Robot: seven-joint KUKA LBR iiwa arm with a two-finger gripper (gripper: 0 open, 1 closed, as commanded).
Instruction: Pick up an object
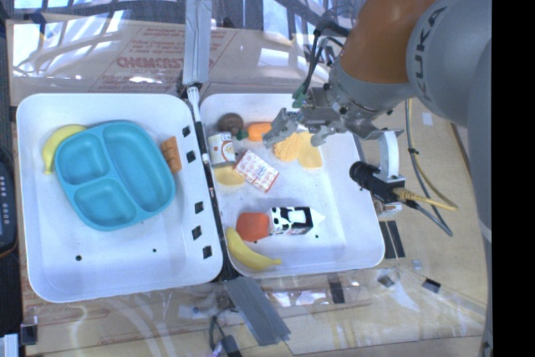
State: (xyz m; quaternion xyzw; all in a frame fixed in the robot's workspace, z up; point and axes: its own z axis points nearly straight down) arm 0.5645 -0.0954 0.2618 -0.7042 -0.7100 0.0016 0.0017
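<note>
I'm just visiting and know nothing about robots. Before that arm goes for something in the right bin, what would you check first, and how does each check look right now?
1. Hand over the right white bin: ok.
2. Anything held in the hand: cannot tell.
3. Target close below: ok, orange carrot-shaped toy and yellow wavy chip pieces lie beside it.
4. Crowding near target: not ok, small red-and-white can and red-patterned packet sit close.
5. Black-and-white cow-print carton and yellow banana lie apart from the hand: ok.

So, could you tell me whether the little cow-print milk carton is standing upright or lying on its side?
On its side. The milk carton lies flat on the right bin floor, its long side showing, beside the red-orange item.
</note>
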